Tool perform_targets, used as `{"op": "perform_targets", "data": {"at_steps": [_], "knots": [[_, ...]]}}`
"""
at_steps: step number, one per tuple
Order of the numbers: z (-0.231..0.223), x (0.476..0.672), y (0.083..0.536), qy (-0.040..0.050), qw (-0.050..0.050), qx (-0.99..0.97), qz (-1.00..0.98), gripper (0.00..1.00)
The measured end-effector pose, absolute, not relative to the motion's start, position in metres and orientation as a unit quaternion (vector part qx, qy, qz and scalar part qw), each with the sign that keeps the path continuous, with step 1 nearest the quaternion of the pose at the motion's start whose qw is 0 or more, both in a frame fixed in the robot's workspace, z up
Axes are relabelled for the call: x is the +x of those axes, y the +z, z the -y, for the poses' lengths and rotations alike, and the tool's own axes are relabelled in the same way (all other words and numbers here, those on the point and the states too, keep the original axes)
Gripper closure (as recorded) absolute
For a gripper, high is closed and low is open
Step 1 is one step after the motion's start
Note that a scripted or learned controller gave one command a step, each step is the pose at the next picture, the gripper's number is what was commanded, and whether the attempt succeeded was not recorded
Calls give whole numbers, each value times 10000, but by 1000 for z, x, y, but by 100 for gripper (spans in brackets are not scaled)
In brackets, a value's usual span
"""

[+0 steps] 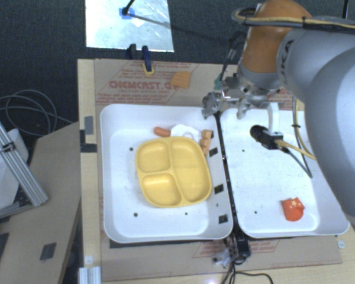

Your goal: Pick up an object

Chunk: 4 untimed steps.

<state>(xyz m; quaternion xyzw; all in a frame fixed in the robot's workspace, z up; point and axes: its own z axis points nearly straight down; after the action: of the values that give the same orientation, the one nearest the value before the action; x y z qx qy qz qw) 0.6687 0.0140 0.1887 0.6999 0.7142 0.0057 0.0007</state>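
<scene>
Gripper (226, 106) poised above the far rims where the left bin (115, 158) meets the right bin (325, 215); clenched or released, cannot tell. In the left bin, yellow divided plate (171, 173), with orange stick (162, 132), white piece (183, 131) and tan piece (206, 139) just beyond it. Red-orange object (293, 210) near the right bin's front corner

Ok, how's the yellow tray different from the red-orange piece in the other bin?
The yellow tray is far bigger than the red-orange piece. The tray is flat with three compartments; the piece is a small lump. The tray lies in the left bin, the piece in the right bin. Both rest on bin floors.
</scene>
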Motion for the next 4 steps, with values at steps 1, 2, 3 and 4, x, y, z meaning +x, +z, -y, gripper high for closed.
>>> {"op": "perform_targets", "data": {"at_steps": [1, 2, 3, 4], "knots": [[60, 626, 186, -9, 1, 7086, -7056, 0], [125, 581, 145, -16, -9, 7088, -7054, 0], [89, 624, 107, 10, 1, 7043, -7099, 0], [160, 671, 133, 19, 50, 7074, -7068, 0]]}}
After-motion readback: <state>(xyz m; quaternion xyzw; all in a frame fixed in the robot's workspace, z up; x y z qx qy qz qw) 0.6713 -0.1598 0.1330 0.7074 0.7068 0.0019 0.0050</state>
